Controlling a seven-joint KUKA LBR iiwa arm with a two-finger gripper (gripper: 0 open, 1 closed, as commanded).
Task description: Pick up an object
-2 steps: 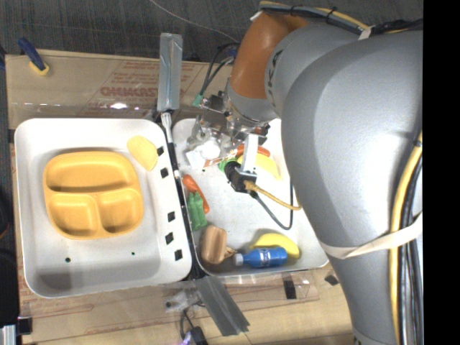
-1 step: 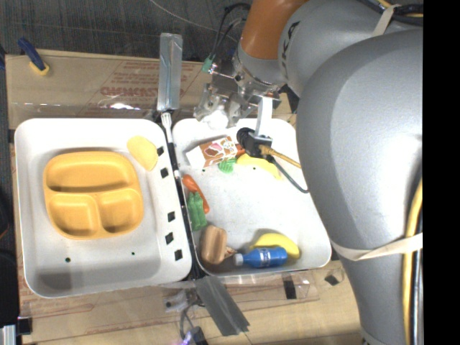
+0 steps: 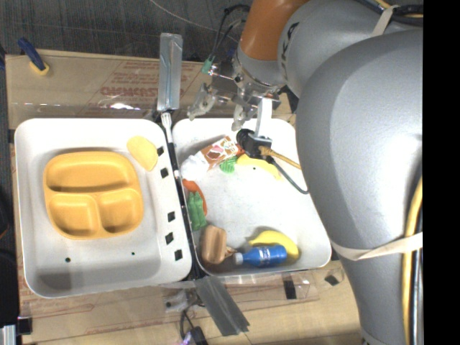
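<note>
Faint reddish print runs across the brown sheet (image 3: 93,77) that lies on the counter beyond the bins, up and to the view's left of the hand, but the letters are too pale to read. The small packet (image 3: 219,150), printed in orange, red and white, carries markings too small to make out. The blue bottle (image 3: 264,255) has a lighter band around it with no legible wording.

The hand (image 3: 215,115) hangs over the far edge of the right bin (image 3: 244,207). Its two metal fingers look spread apart with nothing between them, though cables clutter that spot. The packet lies just nearer the camera than the hand, close beneath it but not touched. Beside the packet, a little further from the hand, sit a green piece (image 3: 228,167) and a yellow piece (image 3: 253,164), partly covered by the robot's own fittings. A crumpled white thing (image 3: 194,167) lies by the bin's dividing wall, with an orange and green thing (image 3: 194,200) beyond it.

Well apart from the hand, at the bin's near edge, a brown cylinder (image 3: 213,244) rests beside the blue bottle, and a rounded yellow thing (image 3: 277,240) touches the bottle's far side.

To the view's left of the hand, the left bin (image 3: 43,264) holds a yellow divided tray (image 3: 92,192) and a small yellow block (image 3: 142,152). The grey arm (image 3: 359,157) hides the right bin's outer side.
</note>
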